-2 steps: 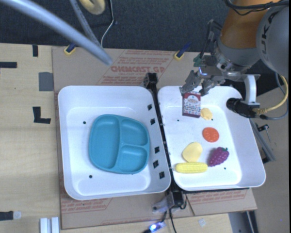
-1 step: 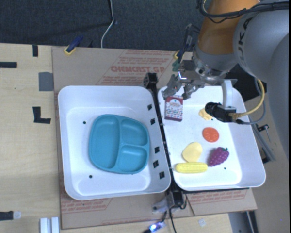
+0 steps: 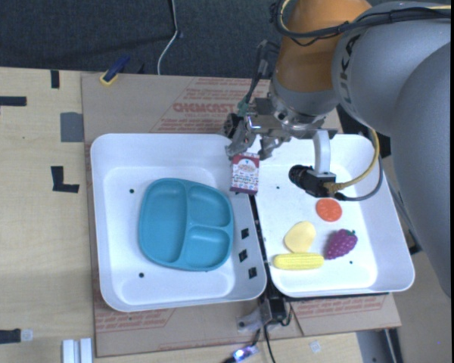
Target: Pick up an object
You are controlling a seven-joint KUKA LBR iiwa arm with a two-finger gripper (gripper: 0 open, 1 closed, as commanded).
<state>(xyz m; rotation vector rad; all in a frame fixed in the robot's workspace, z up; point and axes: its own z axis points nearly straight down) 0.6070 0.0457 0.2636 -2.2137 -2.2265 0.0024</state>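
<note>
arm in from 3 o'clock, orange band above the wrist, gripper poised over the inner edge where the two bins meet, toward 12 o'clock of the bench. a small carton — white and red, printed label — hangs directly under the fingertips, its top pinched between them, its lower end dangling over the seam between the bins. fingers read as closed on the carton top.

left bin: a blue divided plate lying flat near its centre, at about 8 o'clock from the carton.

right bin: an orange round piece, a purple grape bunch, a pale yellow lemon-shaped piece and a yellow corn cob, clustered toward 5 o'clock of the gripper, well apart from it. none touched by the arm.

progress, as judged: the grasp looks made and the carton seems lifted clear of the bin floor — pick largely done. left to settle: whether the pinch on that thin top edge holds. the carton hangs a little tilted, so it could slip.
</note>
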